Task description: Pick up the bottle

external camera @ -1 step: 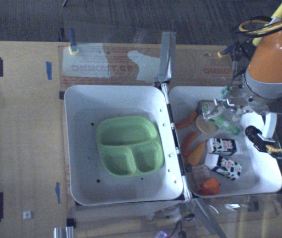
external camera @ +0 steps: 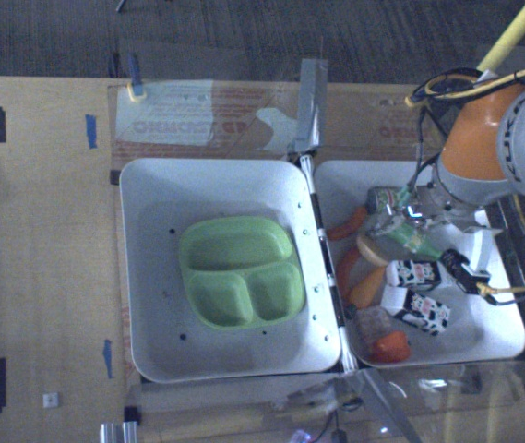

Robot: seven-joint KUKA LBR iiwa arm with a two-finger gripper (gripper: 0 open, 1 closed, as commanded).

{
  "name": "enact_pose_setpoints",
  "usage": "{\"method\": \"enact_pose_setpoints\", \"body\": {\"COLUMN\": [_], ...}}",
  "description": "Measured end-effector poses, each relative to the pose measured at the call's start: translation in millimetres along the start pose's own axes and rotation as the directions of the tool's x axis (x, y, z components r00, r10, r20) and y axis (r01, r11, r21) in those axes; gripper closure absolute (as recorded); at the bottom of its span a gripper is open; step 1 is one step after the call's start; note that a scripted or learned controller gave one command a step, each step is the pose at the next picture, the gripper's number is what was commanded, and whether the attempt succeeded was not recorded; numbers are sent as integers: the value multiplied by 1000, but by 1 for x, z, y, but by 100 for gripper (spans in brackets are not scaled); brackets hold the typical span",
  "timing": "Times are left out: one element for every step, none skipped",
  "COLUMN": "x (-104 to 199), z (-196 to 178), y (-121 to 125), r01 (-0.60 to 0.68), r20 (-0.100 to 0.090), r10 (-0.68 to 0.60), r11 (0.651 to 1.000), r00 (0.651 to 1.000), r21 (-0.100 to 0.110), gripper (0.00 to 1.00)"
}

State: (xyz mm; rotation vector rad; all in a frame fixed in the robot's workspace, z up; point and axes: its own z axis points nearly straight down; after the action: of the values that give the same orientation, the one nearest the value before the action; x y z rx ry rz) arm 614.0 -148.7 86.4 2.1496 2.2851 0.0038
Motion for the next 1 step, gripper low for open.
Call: {"method": "enact_pose_setpoints", "body": {"x": [0], "z": [-12], "y": [2], "r01": [-1], "r20": [1], "r10": [1], "r11": [1000], "r00": [1000], "r21": [-6], "gripper": [100]}}
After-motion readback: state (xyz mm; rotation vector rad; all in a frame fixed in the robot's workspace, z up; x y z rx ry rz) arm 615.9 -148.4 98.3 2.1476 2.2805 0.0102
